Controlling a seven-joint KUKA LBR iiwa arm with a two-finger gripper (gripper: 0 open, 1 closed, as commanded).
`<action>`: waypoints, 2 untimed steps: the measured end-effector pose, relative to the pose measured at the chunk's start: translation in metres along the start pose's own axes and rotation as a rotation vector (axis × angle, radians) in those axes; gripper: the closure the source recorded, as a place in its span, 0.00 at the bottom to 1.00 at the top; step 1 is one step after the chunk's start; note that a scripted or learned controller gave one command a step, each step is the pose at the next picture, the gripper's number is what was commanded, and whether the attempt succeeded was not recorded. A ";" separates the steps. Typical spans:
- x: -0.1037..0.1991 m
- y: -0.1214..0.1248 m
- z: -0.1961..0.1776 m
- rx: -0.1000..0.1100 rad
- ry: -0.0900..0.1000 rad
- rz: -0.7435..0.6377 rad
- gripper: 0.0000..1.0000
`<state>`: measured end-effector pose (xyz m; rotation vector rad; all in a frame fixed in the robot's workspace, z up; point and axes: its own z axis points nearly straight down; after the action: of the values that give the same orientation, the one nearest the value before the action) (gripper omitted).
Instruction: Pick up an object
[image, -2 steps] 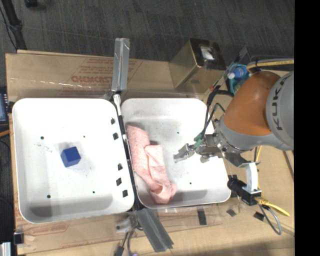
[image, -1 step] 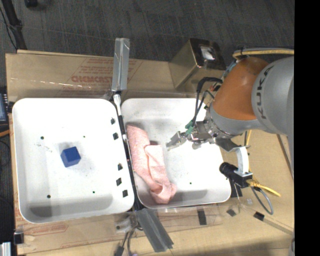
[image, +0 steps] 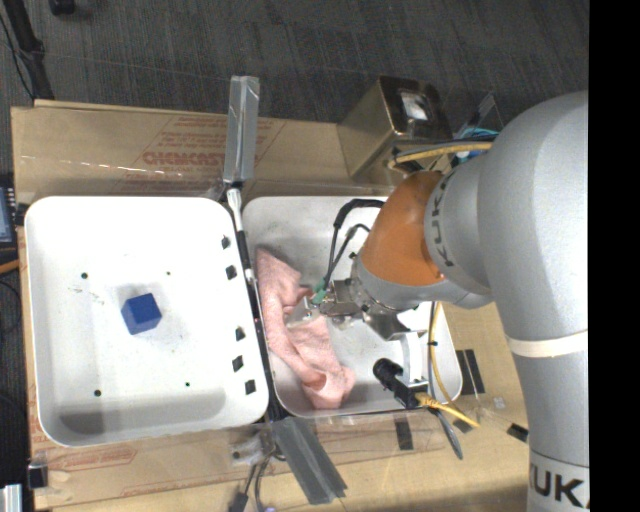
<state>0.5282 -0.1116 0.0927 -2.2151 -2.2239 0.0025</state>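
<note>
- Far left on the surface, the left bin (image: 60, 240) has a little blue cube (image: 141, 312) sitting by itself around the middle, well apart from the arm. I'd say it's not what this try is going for.
- Next over, the right bin (image: 290, 208) has a pink cloth (image: 298, 335) bunched along its left wall. Its long axis runs far to near, so it's a long strip from the far-left part of that bin down to the near edge.
- Then the end effector (image: 322, 303), hanging over the right bin with the cloth's right edge just to its left, maybe touching. The tip looks to be over the cloth's middle stretch.
- Honestly can't tell whether it's released, clenched or has any fabric; the wrist and cables cover the tip.
- My guess: the move comes down to a tiny shift left and down onto the cloth.
</note>
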 end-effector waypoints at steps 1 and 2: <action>0.010 0.055 0.000 -0.002 -0.001 -0.031 0.00; 0.010 -0.002 0.001 0.000 -0.001 -0.093 0.00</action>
<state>0.5260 -0.1011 0.0917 -2.1091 -2.3253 0.0034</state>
